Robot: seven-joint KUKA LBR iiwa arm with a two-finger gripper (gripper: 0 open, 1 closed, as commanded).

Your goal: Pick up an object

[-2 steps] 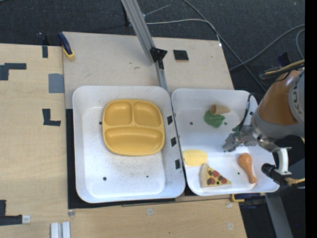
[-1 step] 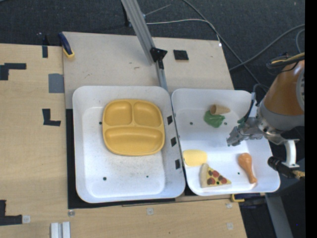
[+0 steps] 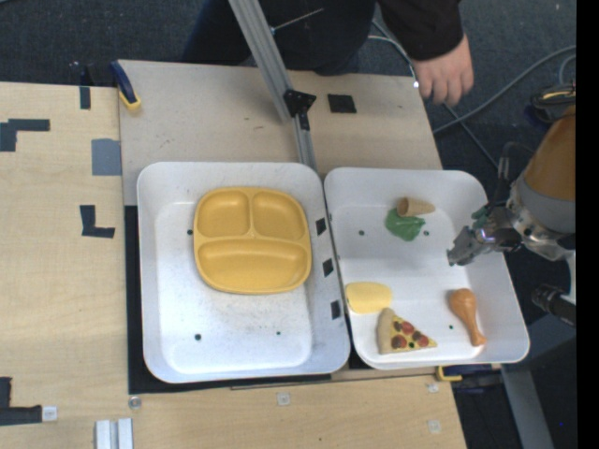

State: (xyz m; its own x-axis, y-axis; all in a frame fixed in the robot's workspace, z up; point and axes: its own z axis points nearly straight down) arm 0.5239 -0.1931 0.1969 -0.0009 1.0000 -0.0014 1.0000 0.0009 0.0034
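The right bin (image 3: 374, 181) holds several toy foods: a green leafy piece (image 3: 405, 224) with a small tan piece (image 3: 415, 207) just behind it, a pale yellow oval (image 3: 368, 296), a pizza slice (image 3: 402, 333) and an orange drumstick (image 3: 466, 314). My gripper (image 3: 464, 249) hangs at the bin's right side, above its floor, to the right of the green piece and above the drumstick. I see nothing held between its fingers.
The left bin (image 3: 159, 279) holds a yellow divided plate (image 3: 252, 239). A metal post (image 3: 267, 50) slants down to the gap between the bins. A person's hand (image 3: 447, 73) hangs beyond the right bin's far edge.
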